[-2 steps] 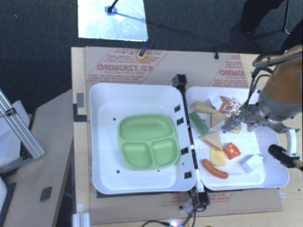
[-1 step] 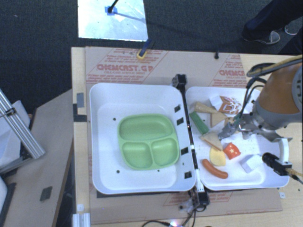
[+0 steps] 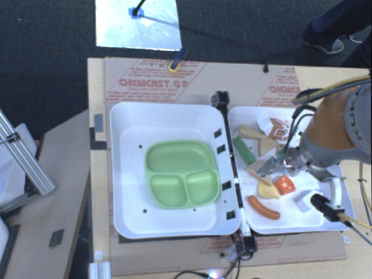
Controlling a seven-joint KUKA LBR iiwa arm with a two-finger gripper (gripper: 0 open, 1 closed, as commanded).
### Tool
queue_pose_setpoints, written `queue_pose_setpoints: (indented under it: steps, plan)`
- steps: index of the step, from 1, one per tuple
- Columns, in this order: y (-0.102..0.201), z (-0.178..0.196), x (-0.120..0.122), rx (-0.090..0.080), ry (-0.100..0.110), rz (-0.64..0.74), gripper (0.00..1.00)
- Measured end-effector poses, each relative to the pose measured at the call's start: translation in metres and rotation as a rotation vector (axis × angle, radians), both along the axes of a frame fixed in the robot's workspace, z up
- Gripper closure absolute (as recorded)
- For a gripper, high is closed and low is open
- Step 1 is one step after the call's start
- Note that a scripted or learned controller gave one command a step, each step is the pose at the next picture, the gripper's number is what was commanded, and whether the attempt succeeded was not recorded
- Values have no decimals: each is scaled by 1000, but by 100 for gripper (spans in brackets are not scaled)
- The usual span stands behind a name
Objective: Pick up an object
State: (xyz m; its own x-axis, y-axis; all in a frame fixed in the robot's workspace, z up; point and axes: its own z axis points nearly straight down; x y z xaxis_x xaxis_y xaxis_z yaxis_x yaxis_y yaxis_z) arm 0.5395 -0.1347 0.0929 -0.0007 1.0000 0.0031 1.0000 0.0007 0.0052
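Objects for picking crowd the right bin point(image 3: 343, 205), in the lower right of the frame: a red-orange piece point(image 3: 284, 184), a yellow piece point(image 3: 267, 190), a sausage point(image 3: 264, 207), a green stick point(image 3: 244, 150), a tan wedge point(image 3: 253, 133) and a small white block point(image 3: 304, 202). The gripper point(image 3: 273, 166) sits low among them, just above and left of the red-orange piece; whether its fingers are spread or pressed together I cannot tell, and nothing is visibly held. The pieces lie so close that a closing grasp could catch two at once, nudge the yellow piece aside, or slip off a rounded surface. The left bin point(image 3: 125, 214) holds a green divided tray point(image 3: 180, 174), well apart from the gripper
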Motion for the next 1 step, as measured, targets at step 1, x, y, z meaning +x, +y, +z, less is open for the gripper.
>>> queue_pose_setpoints:
  steps: [1]
  plan:
    - [-1,14,3,-4,-10,0,100]
